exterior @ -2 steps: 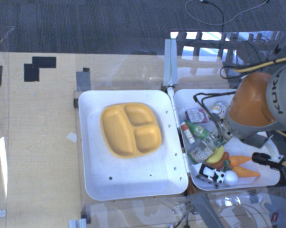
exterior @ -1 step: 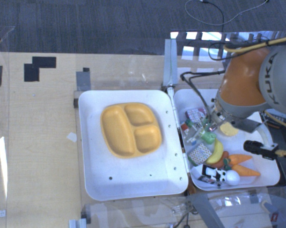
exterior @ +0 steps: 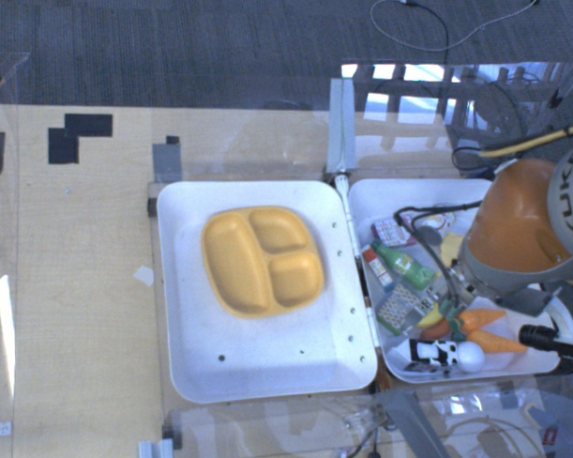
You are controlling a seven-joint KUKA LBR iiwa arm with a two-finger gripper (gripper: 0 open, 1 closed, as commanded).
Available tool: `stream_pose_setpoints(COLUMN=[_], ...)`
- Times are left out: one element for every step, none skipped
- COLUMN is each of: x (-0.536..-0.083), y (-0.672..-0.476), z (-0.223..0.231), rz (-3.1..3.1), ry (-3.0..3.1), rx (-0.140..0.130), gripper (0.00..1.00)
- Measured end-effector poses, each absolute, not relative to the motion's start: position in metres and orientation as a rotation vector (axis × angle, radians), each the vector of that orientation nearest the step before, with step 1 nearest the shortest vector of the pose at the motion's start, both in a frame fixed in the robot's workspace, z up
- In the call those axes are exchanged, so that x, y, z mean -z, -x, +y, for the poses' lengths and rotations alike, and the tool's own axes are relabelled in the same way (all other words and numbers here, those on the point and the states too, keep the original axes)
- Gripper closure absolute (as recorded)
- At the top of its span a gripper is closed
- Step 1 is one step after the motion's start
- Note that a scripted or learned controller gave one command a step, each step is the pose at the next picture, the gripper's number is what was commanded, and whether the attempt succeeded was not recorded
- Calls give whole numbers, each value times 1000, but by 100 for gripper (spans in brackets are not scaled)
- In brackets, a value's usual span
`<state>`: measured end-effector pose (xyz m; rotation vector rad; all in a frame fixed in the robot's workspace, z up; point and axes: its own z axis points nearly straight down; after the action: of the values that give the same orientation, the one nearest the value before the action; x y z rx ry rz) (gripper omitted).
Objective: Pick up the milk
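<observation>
Two bins side by side on the desk. In the left bin, a divided plate, toward its far half. In the right bin, a crowded heap: bottle near the middle, flat packet just before it, carrots to the right, milk carton and ball touching, at the near wall. Arm over the right bin's right part.

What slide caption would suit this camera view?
Arm over the right bin of cluttered items; yellow tray in the left bin.
</observation>
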<state>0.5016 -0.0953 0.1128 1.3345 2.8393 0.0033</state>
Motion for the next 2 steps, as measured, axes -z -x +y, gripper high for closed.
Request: stream_pose_setpoints(x=[-178, -178], y=[-547, -547], z=[-124, -124], rz=[2938, 2938], ry=[-1090, -1091], rx=[-3, -4], gripper=[0, 0])
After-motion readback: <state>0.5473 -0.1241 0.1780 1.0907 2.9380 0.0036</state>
